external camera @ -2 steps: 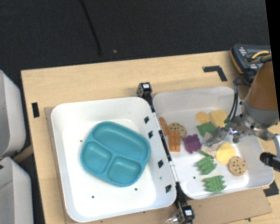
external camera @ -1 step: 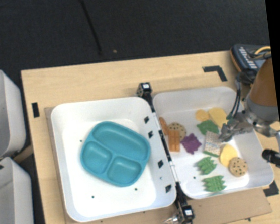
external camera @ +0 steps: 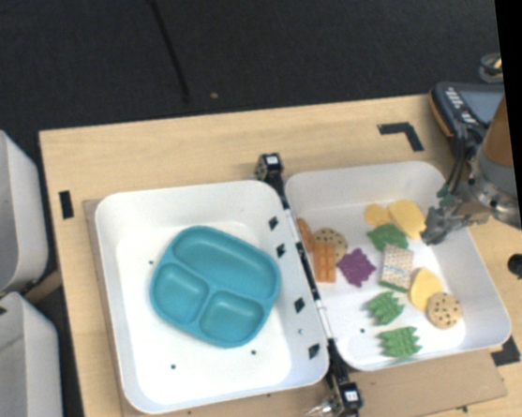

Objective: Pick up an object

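Two bins (external camera: 117, 268), one tray (external camera: 216, 285), roughly eleven toys (external camera: 355, 266).

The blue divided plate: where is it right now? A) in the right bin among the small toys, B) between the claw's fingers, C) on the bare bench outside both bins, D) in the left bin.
D: the blue divided plate lies flat on the floor of the left bin, while the small toys sit in the right bin near the claw.
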`<state>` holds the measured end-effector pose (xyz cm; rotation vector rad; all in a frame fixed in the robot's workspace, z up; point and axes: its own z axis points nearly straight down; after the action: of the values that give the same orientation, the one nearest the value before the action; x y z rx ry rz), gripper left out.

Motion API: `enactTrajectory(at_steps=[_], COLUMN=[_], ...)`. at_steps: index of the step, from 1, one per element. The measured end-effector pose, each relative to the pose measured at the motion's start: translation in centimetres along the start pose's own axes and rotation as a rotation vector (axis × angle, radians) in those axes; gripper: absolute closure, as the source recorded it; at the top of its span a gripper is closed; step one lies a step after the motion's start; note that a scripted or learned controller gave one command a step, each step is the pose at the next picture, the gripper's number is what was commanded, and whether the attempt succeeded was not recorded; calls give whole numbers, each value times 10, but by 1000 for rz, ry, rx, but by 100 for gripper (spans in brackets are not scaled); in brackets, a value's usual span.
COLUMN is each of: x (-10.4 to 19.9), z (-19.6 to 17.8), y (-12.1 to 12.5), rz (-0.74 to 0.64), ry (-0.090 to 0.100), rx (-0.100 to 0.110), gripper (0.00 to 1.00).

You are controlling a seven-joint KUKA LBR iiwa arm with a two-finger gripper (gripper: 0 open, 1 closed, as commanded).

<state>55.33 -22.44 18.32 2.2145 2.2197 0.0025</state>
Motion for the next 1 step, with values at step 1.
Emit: enactTrajectory(at_steps=[1], x=[-2], z=[-54], y=[2], rz=[-1], ry=[0], rx=[-2], gripper=[100])
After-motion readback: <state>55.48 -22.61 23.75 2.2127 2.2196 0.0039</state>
